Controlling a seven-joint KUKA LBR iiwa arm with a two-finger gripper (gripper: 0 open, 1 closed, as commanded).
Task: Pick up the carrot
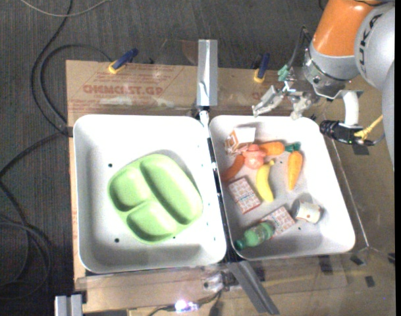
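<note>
Camera view: carrot (294, 168) lying at two o'clock in the right bin (338, 196), beside the banana (264, 182); gripper (279, 103) above the bin's twelve-o'clock rim, fingers spread, holding nothing.

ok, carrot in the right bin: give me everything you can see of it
The carrot is a small orange toy, plastic by its look, with a green leafy top. It lies flat on the floor of the right bin, in the far right part, nearly lengthwise: green top toward the far wall, tip toward the near side. The banana lies just to its left, with a gap between them. The gripper is above the bin's far rim, apart from it.
</note>
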